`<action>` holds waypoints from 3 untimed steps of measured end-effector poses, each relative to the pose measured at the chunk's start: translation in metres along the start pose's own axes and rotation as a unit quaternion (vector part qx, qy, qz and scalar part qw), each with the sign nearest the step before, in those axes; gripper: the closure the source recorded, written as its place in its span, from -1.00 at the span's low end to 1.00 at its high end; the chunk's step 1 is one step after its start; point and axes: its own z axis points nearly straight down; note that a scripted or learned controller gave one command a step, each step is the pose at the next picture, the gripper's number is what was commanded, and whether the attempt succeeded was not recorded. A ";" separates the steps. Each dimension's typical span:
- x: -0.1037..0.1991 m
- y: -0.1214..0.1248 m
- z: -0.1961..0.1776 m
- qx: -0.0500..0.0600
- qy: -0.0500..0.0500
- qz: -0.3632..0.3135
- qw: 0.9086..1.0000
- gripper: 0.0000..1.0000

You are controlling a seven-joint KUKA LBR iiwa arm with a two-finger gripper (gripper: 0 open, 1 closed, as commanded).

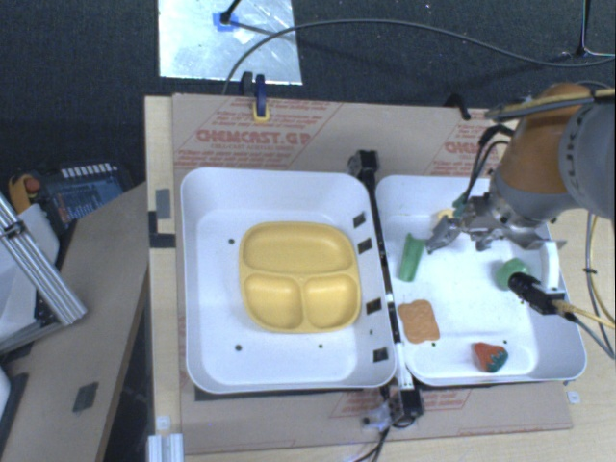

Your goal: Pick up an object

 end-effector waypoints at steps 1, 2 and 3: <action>0.000 0.002 -0.013 -0.003 -0.001 0.000 1.000 1.00; 0.000 0.010 -0.075 -0.004 -0.001 -0.002 1.000 1.00; -0.001 0.011 -0.130 -0.005 -0.001 -0.002 1.000 1.00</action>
